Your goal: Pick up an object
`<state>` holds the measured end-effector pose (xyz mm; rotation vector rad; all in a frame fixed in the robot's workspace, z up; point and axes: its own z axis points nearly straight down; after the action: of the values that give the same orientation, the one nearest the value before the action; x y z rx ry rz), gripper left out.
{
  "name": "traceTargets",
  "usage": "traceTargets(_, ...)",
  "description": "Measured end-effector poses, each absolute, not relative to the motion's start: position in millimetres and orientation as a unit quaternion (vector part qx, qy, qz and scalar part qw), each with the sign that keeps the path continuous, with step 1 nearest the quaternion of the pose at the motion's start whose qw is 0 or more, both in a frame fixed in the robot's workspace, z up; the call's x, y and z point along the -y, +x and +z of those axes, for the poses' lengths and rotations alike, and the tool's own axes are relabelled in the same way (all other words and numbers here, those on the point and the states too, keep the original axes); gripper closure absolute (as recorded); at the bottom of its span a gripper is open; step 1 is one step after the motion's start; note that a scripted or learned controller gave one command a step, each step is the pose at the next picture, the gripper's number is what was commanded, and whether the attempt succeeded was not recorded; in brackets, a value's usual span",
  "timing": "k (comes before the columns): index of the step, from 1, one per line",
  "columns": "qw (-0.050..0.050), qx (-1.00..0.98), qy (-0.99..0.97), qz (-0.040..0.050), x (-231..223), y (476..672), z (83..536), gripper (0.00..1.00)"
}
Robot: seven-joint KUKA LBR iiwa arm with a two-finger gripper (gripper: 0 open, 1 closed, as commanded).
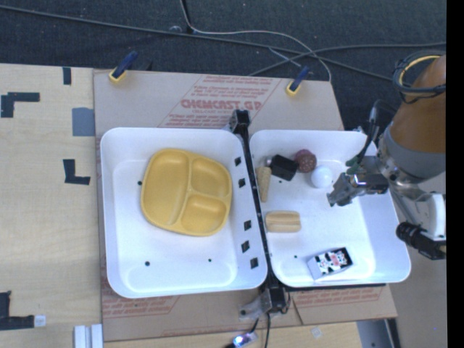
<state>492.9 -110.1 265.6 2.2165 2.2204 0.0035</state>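
Bench, two white bins: yellow divided plastic plate (185,191) left; gripper (342,194) over right bin (377,227), finger state unclear, near white ball (321,176).

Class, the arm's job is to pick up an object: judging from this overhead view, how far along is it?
Early. Done: the gripper is over the right bin, beside the white ball. In hand: nothing visible. Left: grasping and lifting; the bread roll, dark red ball and card pack all lie in the bin.
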Motion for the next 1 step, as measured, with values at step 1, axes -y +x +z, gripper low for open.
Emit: traceTargets(1, -0.001, -0.709, 0.705, -0.0001, 69.9, 519.7, 258.9, 1.0)
